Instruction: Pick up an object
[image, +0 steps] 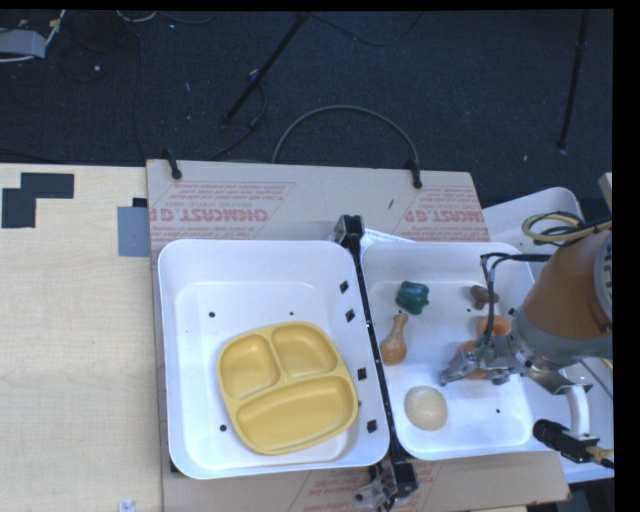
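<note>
Honestly, your easiest candidate is the cream ball (426, 408), lying near the front edge of the right bin (450, 445), well clear of the gripper (470, 365), which hovers low over the bin's middle, to the ball's upper right. You cannot tell from this slant whether its jaws are apart or together. The ball looks light and smooth, likely to roll or squirt out, so close across its widest part. The small tan gourd (393, 341), toward the bin's left wall, looks stiff and light; take it at the bulb. The teal piece (412, 296) sits just behind it. The yellow tray (288, 385) fills the left bin.
</note>
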